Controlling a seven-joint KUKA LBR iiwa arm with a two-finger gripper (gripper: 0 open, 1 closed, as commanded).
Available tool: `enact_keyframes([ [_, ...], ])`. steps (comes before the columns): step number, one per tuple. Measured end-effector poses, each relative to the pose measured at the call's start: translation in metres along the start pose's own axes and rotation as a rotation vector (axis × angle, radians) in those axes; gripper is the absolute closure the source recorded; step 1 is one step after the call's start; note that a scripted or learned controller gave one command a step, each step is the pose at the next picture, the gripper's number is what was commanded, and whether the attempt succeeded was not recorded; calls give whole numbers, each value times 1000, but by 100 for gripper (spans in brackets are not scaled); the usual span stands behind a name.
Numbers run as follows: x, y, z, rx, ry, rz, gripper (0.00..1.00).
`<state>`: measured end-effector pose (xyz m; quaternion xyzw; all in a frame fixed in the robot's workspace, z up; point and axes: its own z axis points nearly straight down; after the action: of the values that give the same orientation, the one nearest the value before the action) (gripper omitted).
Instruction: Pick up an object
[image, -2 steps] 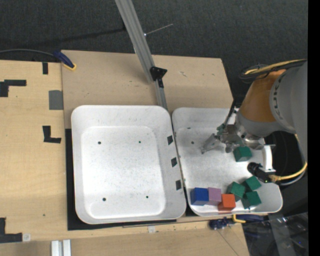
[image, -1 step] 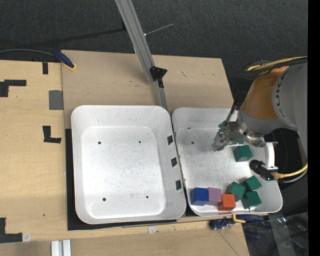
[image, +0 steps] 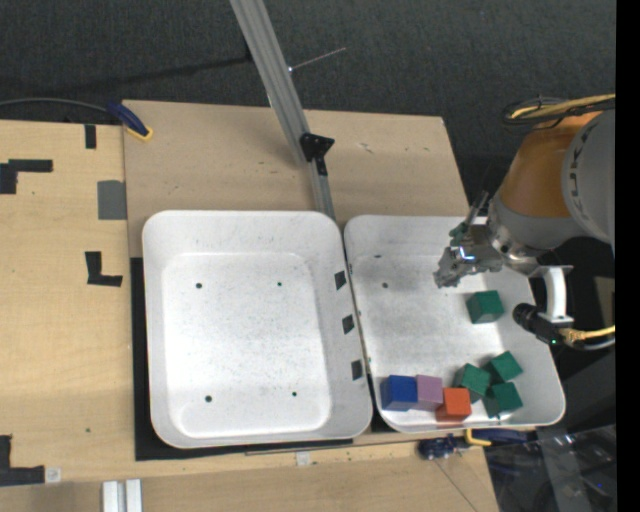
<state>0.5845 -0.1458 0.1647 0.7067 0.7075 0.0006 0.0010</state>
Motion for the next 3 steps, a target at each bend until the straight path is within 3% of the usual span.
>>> enact_keyframes([
  [2,-2,13,-109,-3,-1,-1,100],
  [3,47,-8,-91,5,2,-4,100],
])
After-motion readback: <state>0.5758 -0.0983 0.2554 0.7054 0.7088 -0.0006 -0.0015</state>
